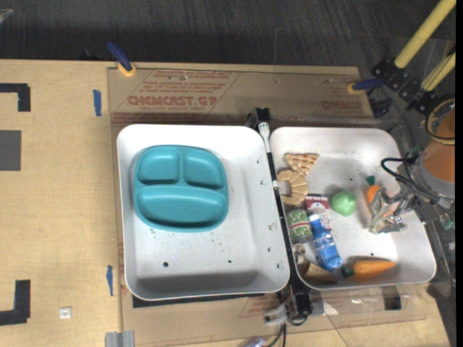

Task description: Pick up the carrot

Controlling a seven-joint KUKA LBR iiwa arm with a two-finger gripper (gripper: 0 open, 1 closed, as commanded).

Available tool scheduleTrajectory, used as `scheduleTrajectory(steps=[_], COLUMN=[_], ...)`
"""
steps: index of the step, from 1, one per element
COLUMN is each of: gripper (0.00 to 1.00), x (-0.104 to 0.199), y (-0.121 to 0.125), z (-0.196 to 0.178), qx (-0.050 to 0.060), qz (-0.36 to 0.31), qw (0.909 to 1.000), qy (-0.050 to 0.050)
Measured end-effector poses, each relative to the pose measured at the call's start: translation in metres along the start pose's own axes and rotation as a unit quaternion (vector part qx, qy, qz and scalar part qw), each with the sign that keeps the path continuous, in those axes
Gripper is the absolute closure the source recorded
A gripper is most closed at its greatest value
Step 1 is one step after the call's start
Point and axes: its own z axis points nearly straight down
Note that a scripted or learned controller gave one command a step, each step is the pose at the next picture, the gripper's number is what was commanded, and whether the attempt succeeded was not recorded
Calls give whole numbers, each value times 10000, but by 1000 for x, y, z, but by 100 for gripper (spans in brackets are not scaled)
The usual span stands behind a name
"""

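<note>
An orange carrot (374,268) with a dark green stub lies on its side along the near edge of the right bin (416,255). A smaller orange piece with a green top (372,192) stands near the bin's right side. My gripper (388,217) hangs low over the right part of this bin, just below and right of that small orange piece and well behind the lying carrot. The grey arm with its orange band (441,163) comes in from the right.
The right bin also holds waffle-like biscuits (296,172), a green ball (344,204), a blue bottle (325,246) and small packets (300,226). A teal divided plate (181,187) sits in the left bin (217,266). A black divider (278,215) runs between the bins.
</note>
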Motion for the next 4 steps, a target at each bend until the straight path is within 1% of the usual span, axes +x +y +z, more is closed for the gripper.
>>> scheduleTrajectory(steps=[1,2,3,4], gripper=[0,0,100,100], x=[0,-42,-46,17], y=[0,1,0,2], z=[1,15,1,12], qx=[-5,-1,23,-10], qz=[-1,1850,1842,462], qw=[10000,9827,9829,9989], qy=[8,73,4,66])
